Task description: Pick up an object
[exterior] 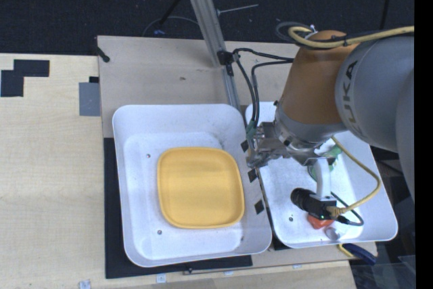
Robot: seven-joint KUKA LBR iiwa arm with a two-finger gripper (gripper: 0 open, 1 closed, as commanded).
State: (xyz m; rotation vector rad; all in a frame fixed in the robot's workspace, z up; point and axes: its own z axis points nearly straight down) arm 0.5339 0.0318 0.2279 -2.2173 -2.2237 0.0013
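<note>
Gripper (260,153), its hold impossible to tell, hangs at the right bin (369,213)'s left edge, risking a strike on the rim.

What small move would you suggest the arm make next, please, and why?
Probably shift the end effector slightly toward the view's left, over the near edge of the yellow dish. The end effector sits by the inner wall of the left bin, and the dish lies flat in that bin, close beside it.

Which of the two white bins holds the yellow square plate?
The bin on the view's left: the yellow plate lies flat in it. The other bin lies under the arm.
</note>
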